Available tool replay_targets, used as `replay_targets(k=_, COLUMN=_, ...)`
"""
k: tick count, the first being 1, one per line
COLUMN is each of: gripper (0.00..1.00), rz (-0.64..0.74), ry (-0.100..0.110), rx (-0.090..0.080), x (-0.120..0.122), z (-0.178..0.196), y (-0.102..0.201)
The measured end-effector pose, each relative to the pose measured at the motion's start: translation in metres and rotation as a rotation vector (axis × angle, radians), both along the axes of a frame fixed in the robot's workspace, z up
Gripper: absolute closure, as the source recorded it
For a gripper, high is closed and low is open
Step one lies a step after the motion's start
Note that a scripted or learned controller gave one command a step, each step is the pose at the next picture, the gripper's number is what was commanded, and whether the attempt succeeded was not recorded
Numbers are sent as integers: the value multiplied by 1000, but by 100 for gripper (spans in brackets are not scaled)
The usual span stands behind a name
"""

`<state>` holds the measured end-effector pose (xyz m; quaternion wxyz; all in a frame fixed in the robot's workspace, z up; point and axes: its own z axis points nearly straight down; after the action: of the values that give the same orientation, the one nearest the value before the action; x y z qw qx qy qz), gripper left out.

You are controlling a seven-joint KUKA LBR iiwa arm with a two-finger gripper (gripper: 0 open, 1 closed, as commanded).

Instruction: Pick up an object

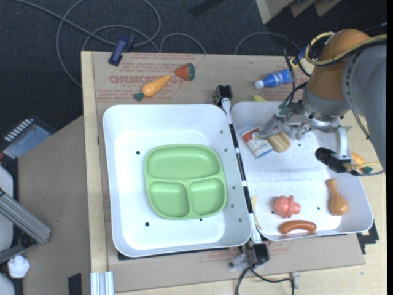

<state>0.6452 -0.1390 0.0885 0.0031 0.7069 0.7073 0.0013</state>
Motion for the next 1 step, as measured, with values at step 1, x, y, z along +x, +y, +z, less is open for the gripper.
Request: replay_targets(k=1, gripper=0, rz=-1, ry=6, rx=1, x=-67, z=-4, y=-19)
